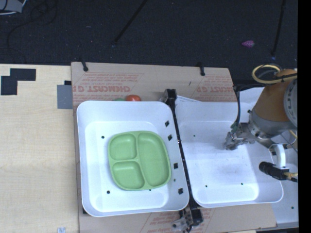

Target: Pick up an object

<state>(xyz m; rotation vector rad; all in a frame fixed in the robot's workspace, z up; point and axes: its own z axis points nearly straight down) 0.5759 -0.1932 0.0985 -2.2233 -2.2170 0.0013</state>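
Well left of the pincer (pixel 234 141) lies a green plate (pixel 139 159).

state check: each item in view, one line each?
green divided plate: lying flat, right side up, in the left bin, untouched.
red object: on the cardboard behind the left bin, partly hidden by its rim.
gripper: low over the right bin, holding nothing visible.

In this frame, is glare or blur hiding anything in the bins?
Camera view: the white right bin is overexposed, its floor nearly featureless; the green three-compartment plastic tray in the white left bin stays sharp; the metal two-finger gripper looks soft and small, its detail unclear.
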